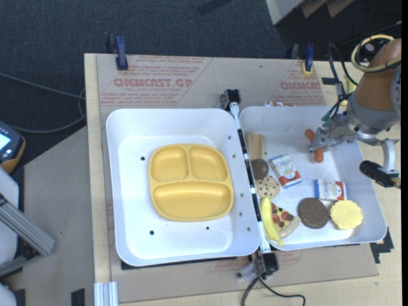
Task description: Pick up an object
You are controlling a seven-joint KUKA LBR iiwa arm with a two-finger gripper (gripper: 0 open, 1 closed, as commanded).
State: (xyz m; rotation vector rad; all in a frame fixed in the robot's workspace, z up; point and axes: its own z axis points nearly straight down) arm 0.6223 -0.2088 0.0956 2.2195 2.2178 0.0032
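My gripper (320, 143) is low over the back of the right bin (366, 190), at the end of the grey arm with the orange band (376, 88). A small orange item (318, 157) pokes out on two sides of the gripper, with its middle hidden beneath it. The gripper's body covers the place where they meet. Further forward in this bin lie a small red and white carton (286, 170), a red and white packet (329, 189), a brown disc (313, 212) and a yellow round piece (346, 214).
Along the right bin's left wall lie a tan stick (255, 145), a dark round piece (259, 168), a chip cookie (268, 187), a pizza slice (285, 217) and a banana (269, 222). The left bin (127, 171) holds a yellow divided plate (191, 182).
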